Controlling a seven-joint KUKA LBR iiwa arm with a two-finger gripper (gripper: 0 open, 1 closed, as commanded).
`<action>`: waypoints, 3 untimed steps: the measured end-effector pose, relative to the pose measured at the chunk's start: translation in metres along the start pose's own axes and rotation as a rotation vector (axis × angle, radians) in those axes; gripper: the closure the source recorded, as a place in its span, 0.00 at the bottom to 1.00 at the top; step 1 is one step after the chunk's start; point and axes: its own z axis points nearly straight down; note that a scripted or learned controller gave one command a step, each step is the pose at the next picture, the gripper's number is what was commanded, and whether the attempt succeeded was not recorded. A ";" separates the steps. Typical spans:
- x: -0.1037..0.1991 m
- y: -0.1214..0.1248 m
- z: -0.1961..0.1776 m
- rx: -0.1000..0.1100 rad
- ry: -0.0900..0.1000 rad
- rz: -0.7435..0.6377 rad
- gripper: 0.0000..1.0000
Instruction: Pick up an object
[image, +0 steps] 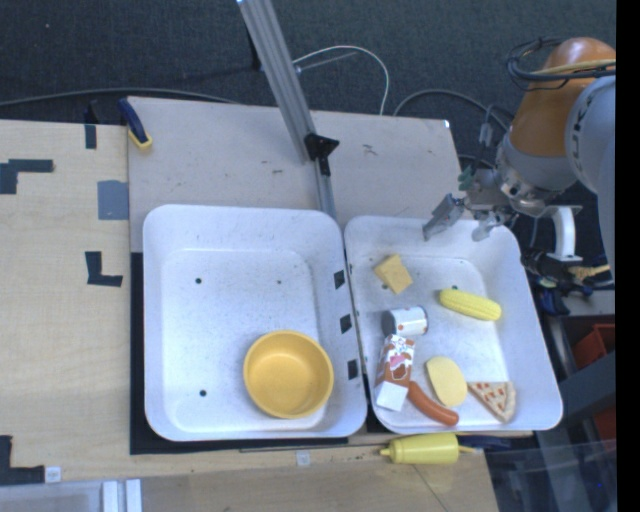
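left bin (170, 300): bowl (288, 374) in near right corner
right bin (520, 300): corn (470, 304), cheese (393, 273), pizza slice (494, 399)

Toy foods (436, 348) scattered in right bin, yellow bowl (288, 374) left

Claw (462, 221) open above right bin (528, 300), empty

Bright, even lighting; soft shadows, slightly grainy.
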 end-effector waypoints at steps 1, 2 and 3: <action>0.000 0.000 0.000 0.000 0.000 0.000 0.00; 0.005 0.001 0.045 0.004 0.000 0.000 0.00; 0.015 0.003 0.098 0.002 -0.001 0.001 0.00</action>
